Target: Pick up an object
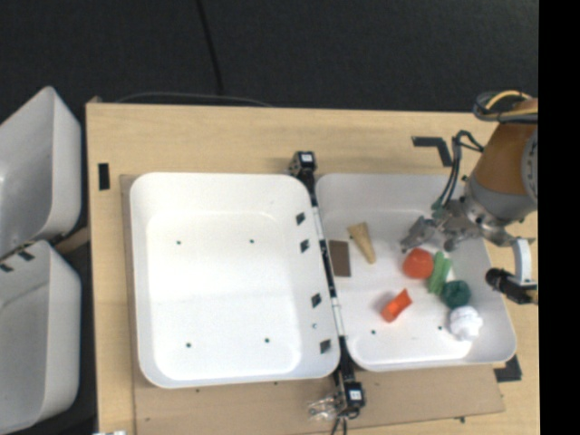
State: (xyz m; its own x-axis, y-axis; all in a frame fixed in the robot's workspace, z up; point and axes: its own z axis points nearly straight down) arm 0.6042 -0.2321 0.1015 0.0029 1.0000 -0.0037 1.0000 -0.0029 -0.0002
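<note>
red ball (417,263) sits just below the claw (433,231), touching the green piece (439,273). claw fingers look apart, holding nothing. closing here could nudge the ball away or snag the green piece.

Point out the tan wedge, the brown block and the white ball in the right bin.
tan wedge (362,241), camera view, middle of its top face
brown block (340,258), camera view, centre of its flat top
white ball (465,322), camera view, its centre
</note>
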